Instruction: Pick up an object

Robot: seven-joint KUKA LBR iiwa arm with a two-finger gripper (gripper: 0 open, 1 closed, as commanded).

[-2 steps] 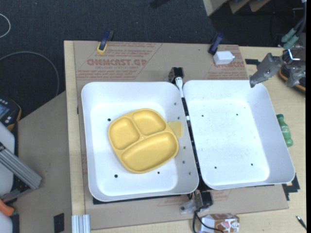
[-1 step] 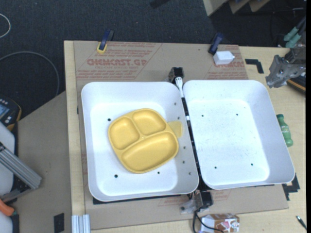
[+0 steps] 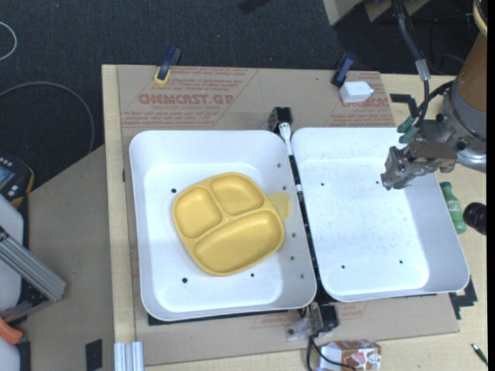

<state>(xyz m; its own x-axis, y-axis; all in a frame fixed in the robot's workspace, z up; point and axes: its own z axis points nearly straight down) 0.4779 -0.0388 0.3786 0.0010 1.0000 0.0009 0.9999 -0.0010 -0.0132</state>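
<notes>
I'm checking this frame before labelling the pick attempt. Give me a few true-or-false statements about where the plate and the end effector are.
1. The yellow plate lies in the left bin. True.
2. The end effector is over the left bin. False: it is over the right bin, near its upper right part.
3. The plate has three compartments. True.
4. The plate is between the end effector's fingers. False: the plate lies apart from it, in the other bin.
5. The two bins stand on opposite ends of the bench. False: they sit side by side, edges meeting.

The bench (image 3: 193,91) bears two white bins (image 3: 147,207) side by side.
</notes>
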